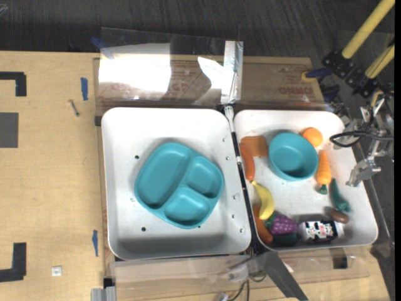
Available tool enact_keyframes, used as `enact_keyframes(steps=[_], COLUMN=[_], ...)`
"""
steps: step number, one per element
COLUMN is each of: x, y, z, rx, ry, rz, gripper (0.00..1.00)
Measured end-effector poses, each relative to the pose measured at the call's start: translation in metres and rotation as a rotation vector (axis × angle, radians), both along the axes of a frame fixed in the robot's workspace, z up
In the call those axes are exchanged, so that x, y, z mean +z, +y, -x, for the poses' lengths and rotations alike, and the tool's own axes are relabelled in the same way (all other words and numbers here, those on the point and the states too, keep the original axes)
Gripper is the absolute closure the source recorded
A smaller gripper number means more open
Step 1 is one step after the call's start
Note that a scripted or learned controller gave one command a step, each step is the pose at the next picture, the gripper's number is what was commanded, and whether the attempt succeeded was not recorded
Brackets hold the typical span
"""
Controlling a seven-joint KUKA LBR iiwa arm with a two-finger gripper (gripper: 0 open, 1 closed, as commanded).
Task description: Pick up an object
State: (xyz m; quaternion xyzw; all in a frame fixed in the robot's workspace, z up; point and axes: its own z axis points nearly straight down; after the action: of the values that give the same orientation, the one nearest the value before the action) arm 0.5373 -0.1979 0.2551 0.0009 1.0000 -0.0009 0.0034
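Observation:
The right bin (366,231) holds several small objects. A teal bowl (291,155) stands upright near its back. An orange fruit (311,135) touches the bowl's far right rim, and a carrot (323,170) lies along the bowl's right side. To the left of the bowl is an orange-red piece (252,152). A yellow banana (264,199) lies toward the front left. Purple grapes (283,224) sit beside a black-and-white bottle (321,229) lying on its side. A dark green piece (339,196) and a brown piece (340,216) are at the right.
The left bin (119,130) holds a teal divided plate (180,184). Cables and a metal bracket (365,162) hang over the right bin's right rim. Yellow bars (369,21) cross the top right. Clear plastic (188,74) and cardboard stand behind the bins.

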Motion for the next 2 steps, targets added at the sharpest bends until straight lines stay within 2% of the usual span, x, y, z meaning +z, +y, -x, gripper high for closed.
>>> enact_keyframes(steps=[1, 2], x=[-0.161, -0.148], y=[-0.026, -0.024], z=[-0.014, -0.018], rx=[-0.081, -0.077], ry=[0.001, -0.008], rz=[0.000, 0.002], gripper=[0.00, 1.00])
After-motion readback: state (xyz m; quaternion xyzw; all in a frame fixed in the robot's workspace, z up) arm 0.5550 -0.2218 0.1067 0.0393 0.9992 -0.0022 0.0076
